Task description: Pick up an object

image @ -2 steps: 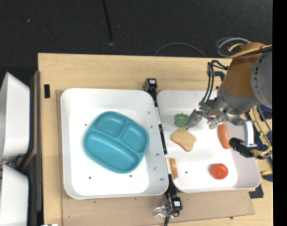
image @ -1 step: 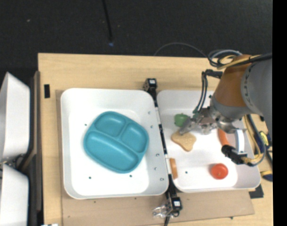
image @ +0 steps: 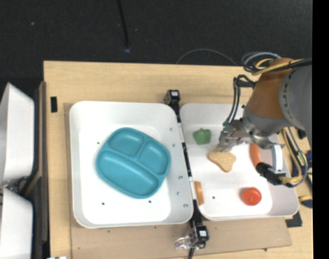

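My gripper [image: 227,143] hangs over the right bin [image: 229,212], just above the top edge of a tan, bread-like piece [image: 223,160]. Whether it touches that piece is not clear from this angle. A green object [image: 201,136] lies to the gripper's left. An orange, sausage-shaped item [image: 254,154] lies to its right, partly under the arm. Near the bin's front sits a red, round object [image: 251,196]. A small orange piece [image: 198,192] rests against the bin's left wall.
The left bin [image: 83,198] holds a blue divided plate [image: 133,162]. The grey arm with its orange band [image: 269,93] and its cables cover the right bin's far right corner. A black clip [image: 172,96] sits where the bins meet at the back.
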`<state>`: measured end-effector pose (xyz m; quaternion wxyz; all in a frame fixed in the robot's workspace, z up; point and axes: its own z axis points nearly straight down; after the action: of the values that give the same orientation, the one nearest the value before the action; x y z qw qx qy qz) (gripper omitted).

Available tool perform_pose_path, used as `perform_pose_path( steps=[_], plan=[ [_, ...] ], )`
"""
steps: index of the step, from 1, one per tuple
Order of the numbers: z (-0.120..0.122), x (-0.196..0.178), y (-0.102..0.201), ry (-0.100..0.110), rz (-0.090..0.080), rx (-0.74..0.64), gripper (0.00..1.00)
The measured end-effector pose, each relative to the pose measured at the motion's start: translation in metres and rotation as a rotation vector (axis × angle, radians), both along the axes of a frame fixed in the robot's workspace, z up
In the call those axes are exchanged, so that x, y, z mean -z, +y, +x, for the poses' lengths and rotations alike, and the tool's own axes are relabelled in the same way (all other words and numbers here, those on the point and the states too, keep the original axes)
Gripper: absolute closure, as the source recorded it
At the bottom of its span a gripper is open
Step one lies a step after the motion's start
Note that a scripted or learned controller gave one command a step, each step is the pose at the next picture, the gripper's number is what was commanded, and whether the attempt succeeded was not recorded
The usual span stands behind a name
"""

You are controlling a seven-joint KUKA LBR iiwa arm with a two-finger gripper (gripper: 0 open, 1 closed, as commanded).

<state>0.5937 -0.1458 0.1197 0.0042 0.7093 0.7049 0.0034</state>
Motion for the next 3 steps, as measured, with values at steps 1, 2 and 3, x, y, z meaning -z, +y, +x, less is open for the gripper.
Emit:
perform_pose_path(
  steps=[1, 2, 3],
  plan=[
    [-0.002, -0.062, -0.007, 0.004, 0.0, 0.0, 1.0],
    [0.001, -0.125, 0.0, 0.002, 0.0, -0.01, 1.0],
    [0.002, -0.17, -0.001, 0.004, 0.0, -0.01, 1.0]
  ],
)
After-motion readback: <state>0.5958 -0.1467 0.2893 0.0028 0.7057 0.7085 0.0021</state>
